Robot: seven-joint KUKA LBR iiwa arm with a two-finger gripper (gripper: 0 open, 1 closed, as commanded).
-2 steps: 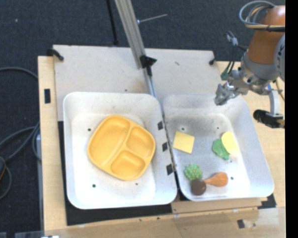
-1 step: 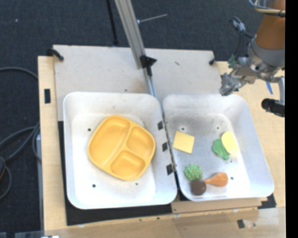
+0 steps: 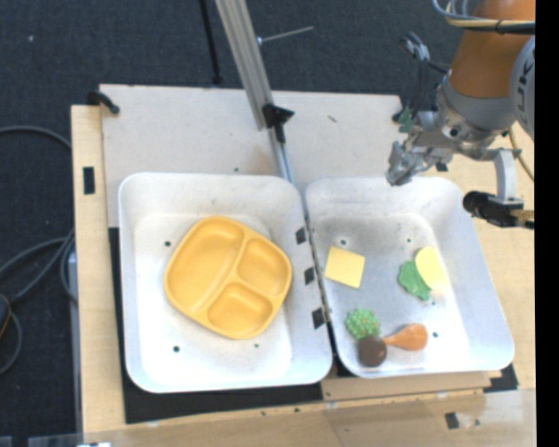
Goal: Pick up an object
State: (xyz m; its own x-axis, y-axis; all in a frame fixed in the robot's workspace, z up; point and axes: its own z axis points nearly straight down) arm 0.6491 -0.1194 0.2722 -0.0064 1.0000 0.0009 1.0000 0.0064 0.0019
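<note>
The near edge of the bench [image 3: 261, 415] is met first, pale wood with black matting showing beneath the two bins. Then, by size: the left bin [image 3: 149, 203], shallow and white, is taken up by a yellow divided plate [image 3: 227, 276] with three compartments, laid flat near the bin's middle. The right bin [image 3: 466, 250], just beside it and touching along the shared edge, is seen holding the small items. The grey arm [image 3: 489, 45] with its orange band is seen at the far right, reaching in over the far rim of the right bin. The pincer [image 3: 402, 171] is hung above that far rim, well apart from every item; whether its fingers are apart or closed cannot be told, and nothing is seen held in it.

Down to the small things, all in the right bin. A yellow square block [image 3: 345, 267] is laid flat at the left, near the shared edge. At the right, a pale yellow piece [image 3: 432, 270] is seen touching a green leafy piece [image 3: 413, 280]. Near the front, an orange drumstick-shaped toy [image 3: 409, 337] is laid, with a dark brown round piece [image 3: 371, 351] at its left end and a small green broccoli-like piece [image 3: 361, 322] just beside that.
</note>
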